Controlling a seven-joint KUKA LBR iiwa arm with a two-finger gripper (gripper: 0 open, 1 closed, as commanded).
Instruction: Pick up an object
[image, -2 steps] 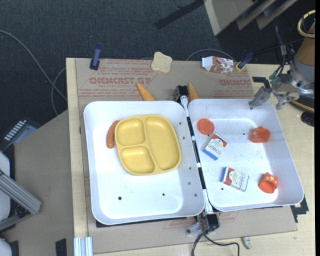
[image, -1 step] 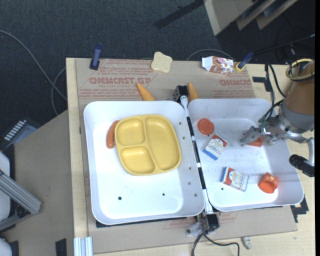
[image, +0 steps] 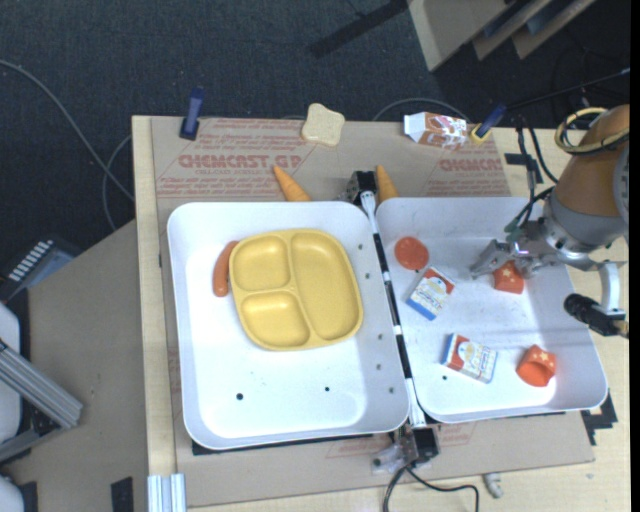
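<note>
My gripper (image: 503, 260) hangs low over the upper right part of the right bin (image: 560, 400). A small red piece (image: 509, 281) lies right under its tip, touching or nearly touching it. Also in this bin are a flat red-orange disc (image: 411, 252), a small blue and white carton (image: 431, 295), a red and white carton (image: 470, 358) and an orange-red lump (image: 537, 367). The left bin (image: 290, 410) holds a yellow divided plate (image: 296, 288), with a reddish sausage (image: 221, 270) along the plate's left side.
Behind the bins on the bench lie a bread slice (image: 323, 123), two carrots (image: 291, 185) (image: 385, 183), a small milk carton (image: 436, 129) and a blue clip (image: 191, 113). The arm's orange band (image: 590, 180) and cables crowd the right edge.
</note>
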